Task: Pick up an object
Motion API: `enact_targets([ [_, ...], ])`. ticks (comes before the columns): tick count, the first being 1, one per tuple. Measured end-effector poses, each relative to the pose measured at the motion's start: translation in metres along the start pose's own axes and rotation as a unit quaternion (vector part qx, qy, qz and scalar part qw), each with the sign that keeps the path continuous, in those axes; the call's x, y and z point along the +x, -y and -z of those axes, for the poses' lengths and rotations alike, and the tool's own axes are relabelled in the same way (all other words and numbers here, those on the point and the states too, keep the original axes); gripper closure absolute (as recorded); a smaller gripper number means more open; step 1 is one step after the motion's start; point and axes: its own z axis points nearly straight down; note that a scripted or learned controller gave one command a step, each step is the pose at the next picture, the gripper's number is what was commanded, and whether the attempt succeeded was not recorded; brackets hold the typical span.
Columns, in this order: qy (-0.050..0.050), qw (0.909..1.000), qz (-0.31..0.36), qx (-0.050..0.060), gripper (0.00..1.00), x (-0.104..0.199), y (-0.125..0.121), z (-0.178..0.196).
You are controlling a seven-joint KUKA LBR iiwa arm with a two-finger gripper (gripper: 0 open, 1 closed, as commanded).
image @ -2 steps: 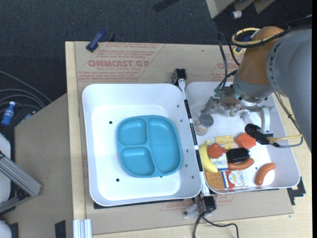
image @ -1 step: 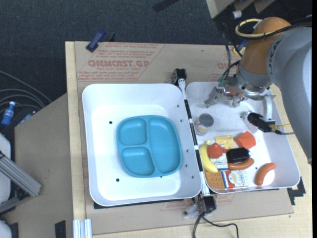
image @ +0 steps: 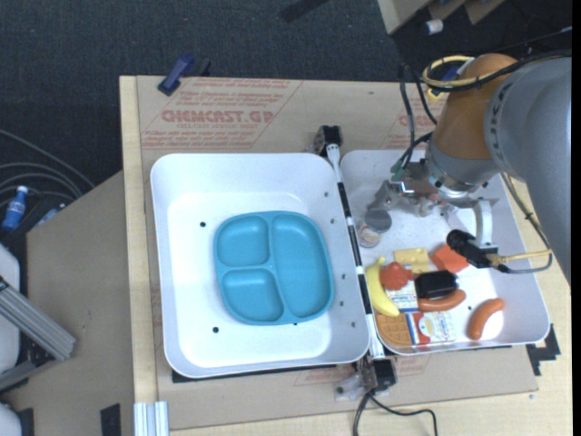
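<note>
From my remote station I see the arm (image: 508, 107) entering from the right, its orange band above the right bin (image: 363, 166). The gripper (image: 418, 193) hangs low over that bin's far half. I cannot tell the state of the hand from this angle.

The candidate objects sit crowded in the near half of the right bin. A banana (image: 379, 296) lies along the bin's left wall. Just beside it are a red tomato-like piece (image: 394, 274), a black block (image: 436, 284), an orange piece (image: 448, 259) and a sausage (image: 485, 317). A printed card (image: 419, 330) lies under several of them. A small round cap (image: 369, 235) rests nearer the gripper, apart from the cluster.

A black cable (image: 472, 248) runs across the bin above the pile.

The left bin (image: 172, 243) holds a blue divided plate (image: 272, 266).
</note>
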Motion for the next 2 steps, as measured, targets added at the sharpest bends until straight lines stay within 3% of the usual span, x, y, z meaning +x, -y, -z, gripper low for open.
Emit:
enact_targets([
  [1, 0.001, 1.0000, 0.001, -0.002, 0.00, 0.001, -0.038, 0.001],
  [2, 0.000, 1.0000, 0.000, 0.000, 0.00, -0.012, 0.026, 0.000],
])
